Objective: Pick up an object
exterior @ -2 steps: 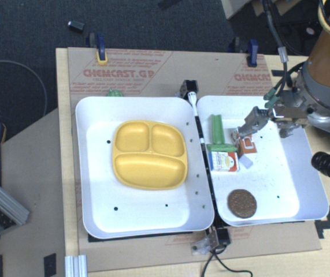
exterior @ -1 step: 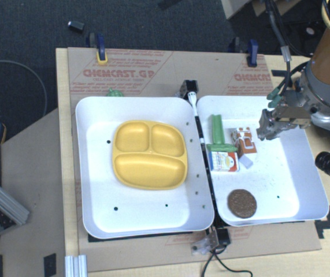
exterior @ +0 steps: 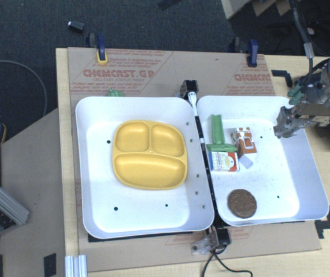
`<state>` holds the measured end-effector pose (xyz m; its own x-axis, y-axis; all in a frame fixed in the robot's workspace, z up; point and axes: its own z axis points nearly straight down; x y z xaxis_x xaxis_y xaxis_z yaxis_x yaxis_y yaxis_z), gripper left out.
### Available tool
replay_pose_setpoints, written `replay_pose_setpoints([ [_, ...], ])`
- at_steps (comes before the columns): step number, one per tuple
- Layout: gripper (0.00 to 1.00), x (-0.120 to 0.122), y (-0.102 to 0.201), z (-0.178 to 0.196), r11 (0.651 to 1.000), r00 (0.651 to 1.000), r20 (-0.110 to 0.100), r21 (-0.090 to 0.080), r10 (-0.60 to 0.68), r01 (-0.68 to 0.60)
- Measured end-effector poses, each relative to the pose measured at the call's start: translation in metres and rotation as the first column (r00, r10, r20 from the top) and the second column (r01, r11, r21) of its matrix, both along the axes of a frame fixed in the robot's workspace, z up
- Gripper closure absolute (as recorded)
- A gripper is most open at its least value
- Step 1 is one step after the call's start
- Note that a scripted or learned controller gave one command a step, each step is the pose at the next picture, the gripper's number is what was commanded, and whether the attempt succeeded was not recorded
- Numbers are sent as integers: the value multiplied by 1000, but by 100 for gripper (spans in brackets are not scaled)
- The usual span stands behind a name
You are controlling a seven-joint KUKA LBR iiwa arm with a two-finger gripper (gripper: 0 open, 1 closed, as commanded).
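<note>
The right bin (exterior: pixel 295 178) holds several small objects. A green stick (exterior: pixel 217 128) lies upright along its left side. Below the stick is a white carton with a green top (exterior: pixel 222 158). A red-and-white packet (exterior: pixel 244 141) lies beside them, with a small pale block (exterior: pixel 246 162) at its lower end. A brown round patty (exterior: pixel 242 203) sits near the bin's front. My gripper (exterior: pixel 284 126) hovers over the right bin's upper right part, to the right of the packet, with nothing visibly between its fingers.
The left bin (exterior: pixel 95 172) carries a yellow divided plate (exterior: pixel 149 154). Blue clamps (exterior: pixel 100 46) (exterior: pixel 252 53) hold the board at the back. A black bracket (exterior: pixel 189 88) sits between the bins at the top. Cables hang at the front (exterior: pixel 217 253).
</note>
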<state>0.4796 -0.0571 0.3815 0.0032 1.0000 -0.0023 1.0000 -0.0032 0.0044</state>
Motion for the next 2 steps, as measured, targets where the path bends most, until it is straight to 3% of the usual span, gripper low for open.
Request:
replay_pose_setpoints([
  [1, 100, 5, -54, -76, 1000, 1000, -13, 2, -3, 3],
  [2, 100, 1, 24, -20, 1000, 1000, 4, 4, 12, -12],
])
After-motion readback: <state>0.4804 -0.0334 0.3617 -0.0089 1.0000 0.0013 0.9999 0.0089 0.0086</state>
